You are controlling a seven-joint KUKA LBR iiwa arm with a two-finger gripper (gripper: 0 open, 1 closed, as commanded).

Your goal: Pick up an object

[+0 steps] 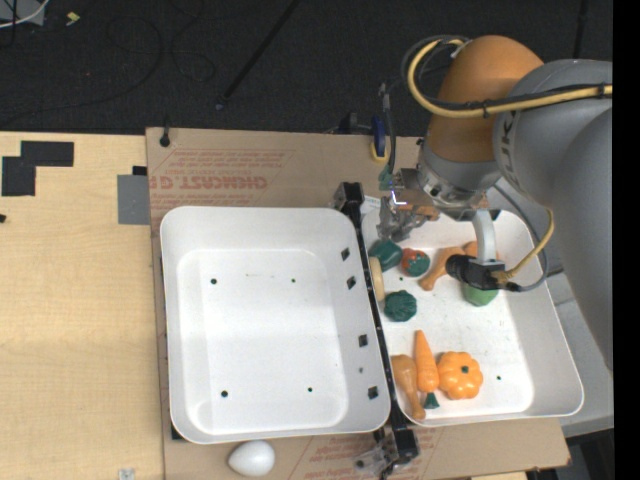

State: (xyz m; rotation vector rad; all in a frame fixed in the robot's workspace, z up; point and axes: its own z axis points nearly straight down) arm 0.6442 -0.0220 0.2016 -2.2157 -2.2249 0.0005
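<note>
Pincer [397, 230]: poised low over the upper left corner of the right bin [545, 383], just above the green round piece [386, 254]; whether it stands apart or together cannot be told, the tips being too small and cluttered to read. Nothing is seen held in it.

Landmark: right bin, white, shallow.

Contents, placed relative to that bin:
- Green round piece, upper left corner, hard against the left wall; likely the nearest candidate for picking.
- Red-and-green piece [415, 263], just beside it, toward the bin's middle.
- Dark green lump [401, 306], left side, below the two above.
- Carrot [426, 364] and orange pumpkin [460, 375], lower left, touching or nearly so.
- Green cup-like item [479, 290], upper middle, partly behind a black fitting.

Left bin [185, 368]: adjoins the right bin's left wall.
White egg [251, 458]: on the bench, outside and beyond the left bin's lower edge.

Arm [560, 148]: enters above the right bin's far side, wrist bent steeply downward, orange band [485, 73] uppermost, cables looped around it. The pose suggests a descent toward the corner cluster, where the wall may crowd the approach.
</note>
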